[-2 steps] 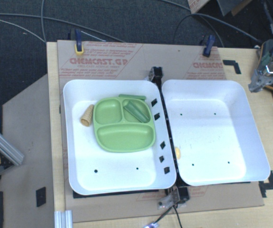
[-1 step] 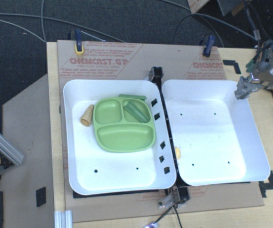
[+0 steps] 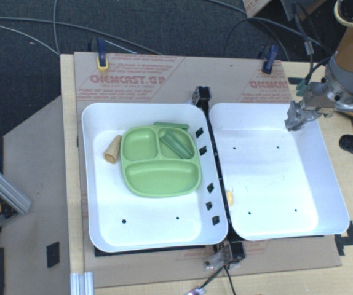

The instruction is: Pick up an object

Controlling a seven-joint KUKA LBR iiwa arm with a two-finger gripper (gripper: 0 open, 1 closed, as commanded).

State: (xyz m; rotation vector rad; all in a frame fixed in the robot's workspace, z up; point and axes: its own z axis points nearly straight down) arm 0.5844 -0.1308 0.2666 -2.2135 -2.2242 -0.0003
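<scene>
The gripper (image 3: 294, 120) hangs over the right bin (image 3: 299, 183) near its one o'clock corner; whether it is spread or closed cannot be told. The likeliest target, a green divided plate (image 3: 158, 177), lies at the left bin's (image 3: 103, 220) centre, a green piece (image 3: 178, 142) in its two o'clock compartment, a cone-shaped item (image 3: 112, 149) touching its nine o'clock rim. Recommended: travel towards nine o'clock, descend squarely on the cone.

camera view: fixed above bench (image 3: 164, 66); looks down aslant | covers both white bins (image 3: 103, 226)
</scene>
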